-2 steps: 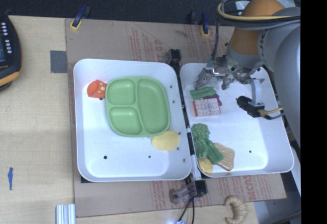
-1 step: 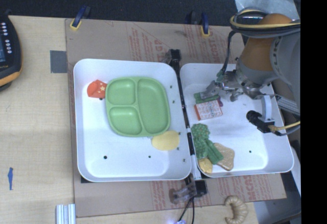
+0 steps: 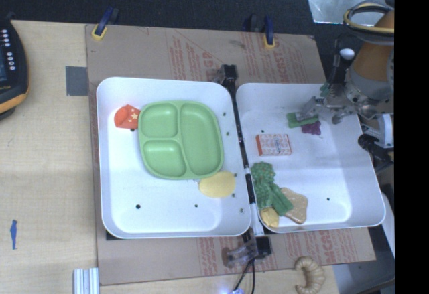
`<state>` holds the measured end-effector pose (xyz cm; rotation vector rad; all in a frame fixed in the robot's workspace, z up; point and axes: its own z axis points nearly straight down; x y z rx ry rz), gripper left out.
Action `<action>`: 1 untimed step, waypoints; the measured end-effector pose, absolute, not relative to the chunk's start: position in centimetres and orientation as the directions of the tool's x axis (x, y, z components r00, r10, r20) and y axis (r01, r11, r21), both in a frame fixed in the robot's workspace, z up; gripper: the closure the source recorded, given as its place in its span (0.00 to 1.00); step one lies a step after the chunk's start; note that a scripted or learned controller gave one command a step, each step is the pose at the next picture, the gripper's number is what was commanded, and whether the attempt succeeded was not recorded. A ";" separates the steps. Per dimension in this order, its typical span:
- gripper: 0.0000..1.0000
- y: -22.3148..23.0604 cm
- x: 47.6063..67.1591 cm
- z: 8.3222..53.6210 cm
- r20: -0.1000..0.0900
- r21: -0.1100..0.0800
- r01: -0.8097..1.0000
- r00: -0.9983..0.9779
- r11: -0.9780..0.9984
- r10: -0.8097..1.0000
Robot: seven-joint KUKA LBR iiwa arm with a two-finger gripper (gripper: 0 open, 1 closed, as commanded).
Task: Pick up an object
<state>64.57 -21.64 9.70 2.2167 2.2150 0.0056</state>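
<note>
My gripper (image 3: 325, 114) hangs low over the back of the right bin (image 3: 348, 185), open, with nothing seen held between its fingers. A small green piece (image 3: 296, 118) lies right beside its left fingertip (image 3: 307, 112). A purple grape bunch (image 3: 311, 128) sits just in front of that. Further forward in this bin lie an orange-and-white packet (image 3: 273, 145), a green leafy toy (image 3: 267, 184), a tan cookie-like piece (image 3: 295, 205) and a small yellow piece (image 3: 269, 217).
The left bin (image 3: 120, 205) holds a green divided plate (image 3: 181, 140), a red piece with a star (image 3: 127, 116) and a yellow piece (image 3: 217, 185). A tan curled item (image 3: 311, 274) lies on the cardboard in front of the bins. The arm (image 3: 369, 65) rises at the right.
</note>
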 end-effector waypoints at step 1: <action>0.00 -17.5 65.9 9.6 -0.003 0.006 1.000 -0.007 0.007 1.000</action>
